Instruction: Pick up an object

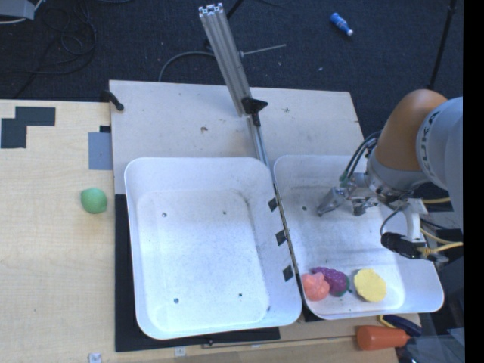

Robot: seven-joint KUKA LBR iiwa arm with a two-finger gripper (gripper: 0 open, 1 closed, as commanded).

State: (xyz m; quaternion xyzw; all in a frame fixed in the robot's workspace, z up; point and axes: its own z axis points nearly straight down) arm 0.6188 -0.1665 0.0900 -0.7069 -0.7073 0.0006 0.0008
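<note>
Right bin [423, 297]: arm [412, 146] bent, gripper [344, 201] low over floor.

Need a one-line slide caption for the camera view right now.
Gripper hovers in the right bin, above three toys clustered at its near edge.

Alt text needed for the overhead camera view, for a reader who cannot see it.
A grey arm's pincer hangs over the right bin, away from the pink, purple and yellow objects clustered at the bin's near edge. A green ball lies on the wooden bench beside the left bin.
</note>
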